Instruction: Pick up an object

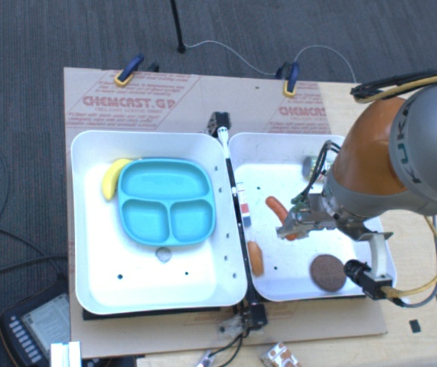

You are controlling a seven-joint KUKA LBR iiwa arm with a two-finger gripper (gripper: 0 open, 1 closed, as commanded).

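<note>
1. The gripper [291, 229] hangs low over the middle of the right bin [279, 285], and its fingers are clamped on the lower end of an orange-red carrot-like piece [277, 207], which slants up and to the left from the fingertips.
2. A second orange piece [256, 258] lies against the right bin's left wall, near its front-left corner, apart from the gripper.
3. A round brown disc [328, 272] rests by the right bin's front edge, toward the front-right corner, just below the gripper.
4. A small grey-green object [310, 164] sits near the right bin's back edge, partly behind the arm [386, 155]; what it is cannot be told.
5. In the left bin [96, 281], a blue tray with 3 compartments [167, 201] lies toward the back, roughly centred.
6. A yellow banana [112, 177] lies just beside the blue tray's left rim, near the left bin's back-left corner.
7. A small grey object [164, 254] sits just in front of the blue tray's front rim.
</note>
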